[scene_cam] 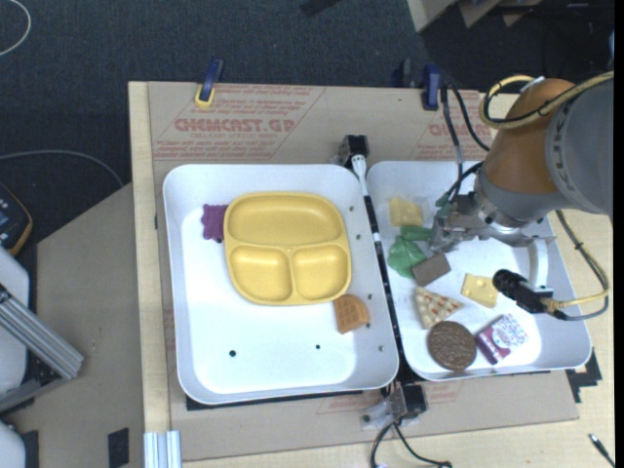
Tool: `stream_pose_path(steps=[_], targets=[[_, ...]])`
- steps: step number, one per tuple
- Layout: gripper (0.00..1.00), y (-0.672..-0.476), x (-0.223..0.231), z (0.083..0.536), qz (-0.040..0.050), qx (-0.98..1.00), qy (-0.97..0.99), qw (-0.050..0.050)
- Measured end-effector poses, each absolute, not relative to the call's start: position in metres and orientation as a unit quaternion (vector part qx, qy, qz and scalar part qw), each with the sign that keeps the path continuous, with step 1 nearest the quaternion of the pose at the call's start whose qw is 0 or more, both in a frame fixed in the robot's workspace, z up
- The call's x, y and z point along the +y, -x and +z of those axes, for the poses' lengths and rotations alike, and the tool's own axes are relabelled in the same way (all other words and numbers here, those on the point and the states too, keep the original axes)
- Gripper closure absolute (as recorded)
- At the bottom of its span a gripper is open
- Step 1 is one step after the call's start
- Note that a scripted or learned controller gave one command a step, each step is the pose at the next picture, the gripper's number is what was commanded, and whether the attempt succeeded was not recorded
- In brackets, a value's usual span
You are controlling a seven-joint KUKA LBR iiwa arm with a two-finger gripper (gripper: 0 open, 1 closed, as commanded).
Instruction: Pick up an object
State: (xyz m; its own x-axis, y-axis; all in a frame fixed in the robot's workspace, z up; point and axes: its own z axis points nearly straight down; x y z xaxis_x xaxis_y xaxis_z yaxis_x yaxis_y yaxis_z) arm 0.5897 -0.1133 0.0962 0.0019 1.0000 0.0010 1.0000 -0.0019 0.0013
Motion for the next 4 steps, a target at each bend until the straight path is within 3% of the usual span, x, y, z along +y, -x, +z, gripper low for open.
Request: stream_pose_path(steps=[2, 3, 4], targets=[[1.0, -0.591, -0.105, 0.213, 0.0022, 0.708, -0.707, 0.004], [1.0, -0.592, -0.105, 0.226, 0.0012, 0.707, -0.707, 0.002], [1.0, -0.573, -0.049, 0.217, -0.0003, 0.709, -0.705, -0.002]])
